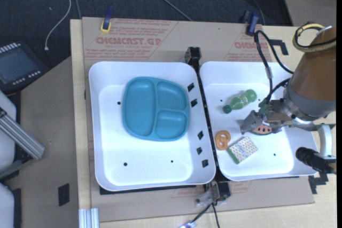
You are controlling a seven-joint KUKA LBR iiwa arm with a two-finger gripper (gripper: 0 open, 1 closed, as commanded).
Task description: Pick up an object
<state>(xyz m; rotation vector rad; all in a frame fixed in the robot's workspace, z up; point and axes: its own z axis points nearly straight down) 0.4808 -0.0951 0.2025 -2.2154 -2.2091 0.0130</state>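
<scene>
- We see the gripper (255,124) low over the right bin (278,165), carried by the grey arm (312,91) with its orange band, which enters from the right.
- Its jaws point toward the left of the view; we cannot tell whether they stand apart or together, since the metal parts blur into one another, and we see no object between them.
- Just above the jaws, toward the far side of the bin, lies a green bottle (240,101) on its side, its darker cap end toward the divider between the bins.
- Just below the jaws, toward the near side, lies a small checked packet (243,149) with a green edge, tilted.
- To the left of the jaws and a little nearer us, beside the packet, lies an orange ring-shaped object (223,139), close to the bin's left wall.
- A reddish-orange shape sits directly at the jaws; we cannot tell whether it is part of the gripper or a separate thing.
- Well to the left of the jaws, beyond the divider, the left bin (144,165) holds a blue divided plate (156,108) with three compartments.
- Both bins rest on a brown board (133,37) printed with red lettering.
</scene>
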